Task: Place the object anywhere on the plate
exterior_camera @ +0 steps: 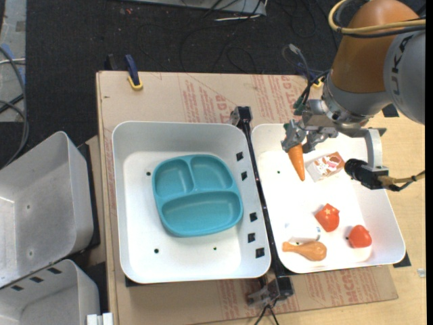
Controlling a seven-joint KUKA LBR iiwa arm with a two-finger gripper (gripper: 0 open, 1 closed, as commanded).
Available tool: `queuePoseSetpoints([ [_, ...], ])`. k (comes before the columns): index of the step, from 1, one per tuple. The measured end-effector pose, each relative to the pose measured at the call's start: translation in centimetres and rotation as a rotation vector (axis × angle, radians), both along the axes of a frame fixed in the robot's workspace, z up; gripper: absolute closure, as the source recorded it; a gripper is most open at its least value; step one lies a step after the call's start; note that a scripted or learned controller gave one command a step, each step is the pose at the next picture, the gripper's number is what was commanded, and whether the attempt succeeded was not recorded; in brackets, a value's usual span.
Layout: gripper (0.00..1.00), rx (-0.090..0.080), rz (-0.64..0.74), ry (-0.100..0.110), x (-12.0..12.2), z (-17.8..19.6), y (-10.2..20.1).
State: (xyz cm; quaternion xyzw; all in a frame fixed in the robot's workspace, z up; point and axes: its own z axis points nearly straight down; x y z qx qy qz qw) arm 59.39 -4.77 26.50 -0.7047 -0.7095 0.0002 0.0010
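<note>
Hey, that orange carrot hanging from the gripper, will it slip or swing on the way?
The carrot looks stiff, probably light plastic. Pinched at its top by the gripper, its tapered tip hanging free, it may swing. Its smooth skin could slip.

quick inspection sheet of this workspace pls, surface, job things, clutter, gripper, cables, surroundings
surface: cardboard-topped bench bearing two white bins, left bin, right bin
job's things: blue divided plate in left bin; carrot hanging point-down between the gripper's fingers over right bin
clutter: small carton, strawberry, tomato, drumstick, all in right bin
gripper: shut on carrot
cables: black cables on dark floor behind bench
surroundings: spare white bins at left
</note>
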Motion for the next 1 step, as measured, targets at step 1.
queuePoseSetpoints([
  [1,1.00,0.000,0.002,0.001,-1.45,-0.13,5.39],
])
